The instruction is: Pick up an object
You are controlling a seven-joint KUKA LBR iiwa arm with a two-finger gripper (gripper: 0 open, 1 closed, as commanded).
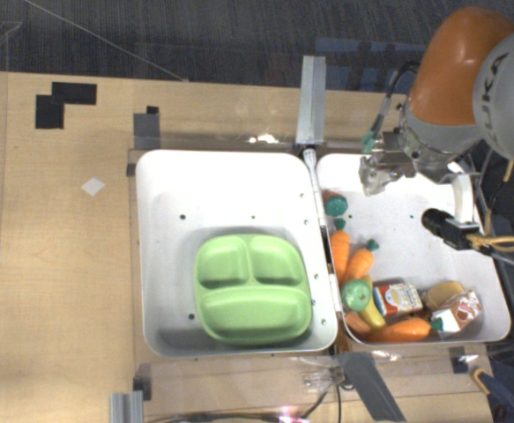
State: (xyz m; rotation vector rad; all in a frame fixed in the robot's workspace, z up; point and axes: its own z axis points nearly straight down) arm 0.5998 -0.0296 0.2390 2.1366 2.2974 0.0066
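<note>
Pincer [378, 176] hovering over bare bin floor [398, 227]; grip state impossible to tell. Risks closing on nothing, with carrots [349, 258] and food clutter [411, 305] well below-left.

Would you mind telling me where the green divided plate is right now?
In the camera view, the green divided plate lies in the left white bin, toward its near right corner, just across the divider from the carrots in the right bin.

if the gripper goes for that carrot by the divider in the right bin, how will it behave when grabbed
The carrot looks like smooth moulded plastic, so probably stiff, light, and somewhat slippery. Its tapered, rounded body may roll or squirt out of a pinch. It lies against another carrot and a green ball, so those would likely shift too.
</note>
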